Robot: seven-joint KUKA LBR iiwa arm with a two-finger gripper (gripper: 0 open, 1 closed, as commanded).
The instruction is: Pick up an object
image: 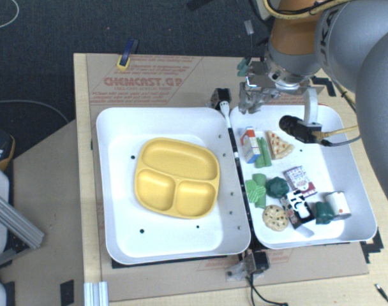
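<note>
Left of my metal gripper point(251, 104), the yellow tray point(177, 178) looks smooth matt plastic inside a glossy white plastic bin point(117, 222).

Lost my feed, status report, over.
Claw above right bin's far edge, holding nothing. Toys clustered below, pizza slice nearest. Yellow tray in left bin.

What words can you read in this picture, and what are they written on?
"CHEMCAST GP" in red letters on the brown board behind the bins; smaller red print around it is too blurred to read.
The small box in the right bin has a red and white label, too small to read.
The little card in the right bin has print too small to read.
</note>
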